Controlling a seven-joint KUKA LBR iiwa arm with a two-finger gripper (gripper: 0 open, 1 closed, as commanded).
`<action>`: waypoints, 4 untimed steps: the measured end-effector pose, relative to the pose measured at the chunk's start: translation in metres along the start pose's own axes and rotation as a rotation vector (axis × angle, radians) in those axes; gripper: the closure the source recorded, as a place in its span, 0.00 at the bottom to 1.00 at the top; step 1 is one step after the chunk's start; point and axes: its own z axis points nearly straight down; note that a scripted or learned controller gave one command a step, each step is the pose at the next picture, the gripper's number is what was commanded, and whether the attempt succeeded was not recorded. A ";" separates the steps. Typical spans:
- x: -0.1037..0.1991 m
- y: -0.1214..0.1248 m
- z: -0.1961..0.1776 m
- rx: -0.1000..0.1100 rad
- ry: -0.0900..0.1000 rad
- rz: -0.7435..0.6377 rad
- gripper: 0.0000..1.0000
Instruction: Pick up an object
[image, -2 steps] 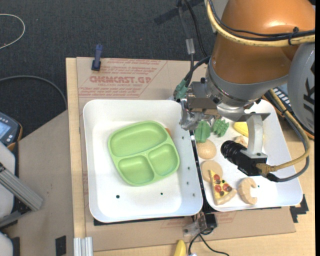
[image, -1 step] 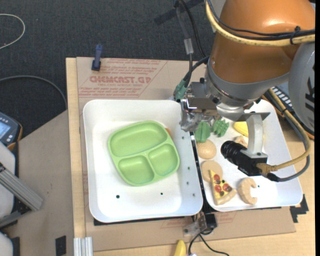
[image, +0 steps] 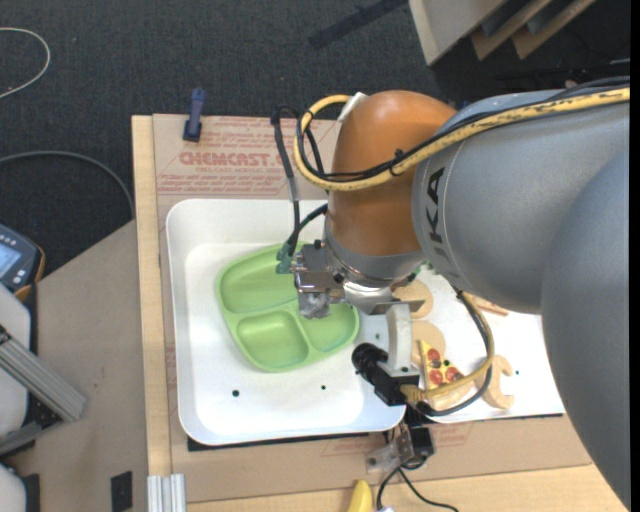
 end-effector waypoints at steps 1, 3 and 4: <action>-0.074 0.016 -0.001 -0.008 0.000 0.008 1.00; -0.058 0.007 -0.010 0.005 -0.001 0.001 1.00; -0.113 -0.002 -0.046 -0.014 0.001 0.004 1.00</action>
